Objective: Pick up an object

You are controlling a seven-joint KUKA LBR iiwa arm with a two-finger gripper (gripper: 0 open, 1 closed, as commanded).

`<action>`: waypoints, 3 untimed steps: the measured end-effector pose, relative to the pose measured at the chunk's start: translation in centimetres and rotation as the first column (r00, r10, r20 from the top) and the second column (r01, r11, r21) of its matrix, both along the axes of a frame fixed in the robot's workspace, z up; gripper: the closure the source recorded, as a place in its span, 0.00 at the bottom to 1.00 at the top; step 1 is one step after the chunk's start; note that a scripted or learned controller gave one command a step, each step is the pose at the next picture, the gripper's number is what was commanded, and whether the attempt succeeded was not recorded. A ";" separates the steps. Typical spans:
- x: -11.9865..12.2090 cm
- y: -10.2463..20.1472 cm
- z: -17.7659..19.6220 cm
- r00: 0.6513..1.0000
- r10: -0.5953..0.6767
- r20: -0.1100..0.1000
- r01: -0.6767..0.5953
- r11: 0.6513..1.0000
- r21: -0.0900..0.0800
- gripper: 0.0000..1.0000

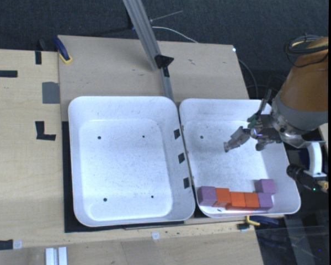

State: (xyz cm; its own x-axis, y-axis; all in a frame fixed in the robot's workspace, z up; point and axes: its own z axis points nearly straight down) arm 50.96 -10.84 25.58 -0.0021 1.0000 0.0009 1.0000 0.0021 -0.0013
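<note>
A row of blocks lies along the front wall of the right bin (pixel 209 120): a purple block (pixel 208 194) at the left, orange blocks (pixel 237 199) in the middle, and purple blocks (pixel 265 192) stacked at the right end. My gripper (pixel 246 143) hovers over the middle-right of this bin, well behind the blocks. Its fingers (pixel 233 140) are spread open with nothing between them. The orange-banded arm (pixel 306 87) comes in from the right.
The left bin (pixel 77 164) lies beside the right one, their rims meeting at the centre. A slanted metal rail (pixel 146 32) rises behind the bins. Blue and yellow clamps sit at the board's back left (pixel 63 51) and front right (pixel 259 221).
</note>
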 end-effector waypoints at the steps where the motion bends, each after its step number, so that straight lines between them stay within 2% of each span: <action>1: 4.8 3.4 -5.8 1.000 0.003 -0.004 -0.003 1.000 0.000 0.00; 2: 8.8 6.2 -6.5 1.000 0.003 0.001 -0.003 1.000 0.000 0.00; 3: 13.3 10.3 -6.4 1.000 0.004 0.003 -0.004 1.000 0.000 0.00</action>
State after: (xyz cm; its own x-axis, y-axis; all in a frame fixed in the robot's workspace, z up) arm 64.24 -0.52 19.18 -0.0062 1.0000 0.0013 1.0000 0.0062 0.0016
